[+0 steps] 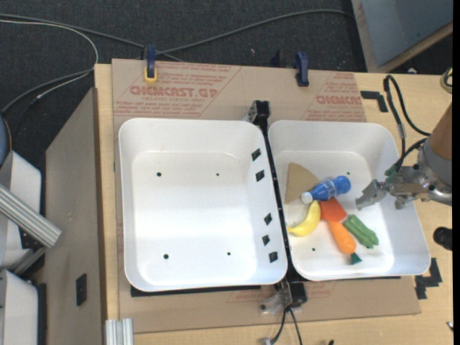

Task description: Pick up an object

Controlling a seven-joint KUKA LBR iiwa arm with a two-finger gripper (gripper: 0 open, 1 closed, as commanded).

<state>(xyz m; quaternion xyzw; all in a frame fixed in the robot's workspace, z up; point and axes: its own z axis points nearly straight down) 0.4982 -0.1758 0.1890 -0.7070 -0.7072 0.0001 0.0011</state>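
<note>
Two bins: left bin point(136, 192) and right bin point(374, 139) sit side by side on the bench; all the objects lie in the right one.
Arm: reaches in from 3 o'clock, with the gripper point(368, 195) low over the right bin's 3 o'clock side, just beside the objects.
Gripper state: nothing shows between its fingers; whether they are spread or closed cannot be told.
Cardboard wedge point(298, 180): flat, at 10 o'clock of the cluster, hard to pinch.
Carrot point(338, 228): orange, likely a light, stiff plastic toy; best taken across its middle.
Banana point(307, 221): yellow, curved, at 8 o'clock, touching the carrot's end; probably smooth and prone to slip.
Bottle point(327, 190): blue with a white cap, lying on its side at 12 o'clock; may roll.
Green piece point(360, 231): small, at 4 o'clock, nearest the gripper, likely the easiest pick.
</note>
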